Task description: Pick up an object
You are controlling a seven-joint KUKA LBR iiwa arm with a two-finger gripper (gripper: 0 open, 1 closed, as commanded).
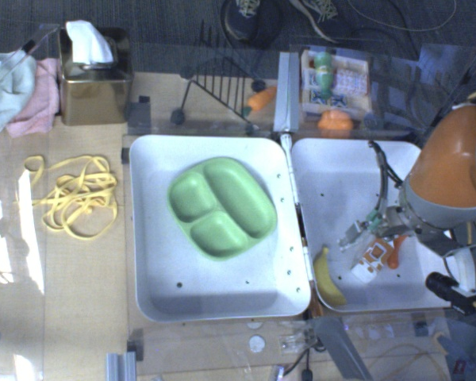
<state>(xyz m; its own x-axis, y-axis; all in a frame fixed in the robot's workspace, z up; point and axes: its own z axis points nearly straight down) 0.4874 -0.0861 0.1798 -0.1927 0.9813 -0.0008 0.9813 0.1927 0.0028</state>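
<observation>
You have the gripper (365, 235) low in the right bin (333, 173), at three o'clock from the green tray (222, 205), over small items (373, 256) beside a banana (325, 276); nothing looks lifted yet.

The grey arm with its orange band (452, 165) entered from three o'clock, wrist angled down toward eight o'clock. Its two-finger end effector (363, 232) hung low, metal fingers pointing toward nine o'clock.

No readable text anywhere. Printing on the packet (335, 80) behind the bins too blurred to read.
</observation>
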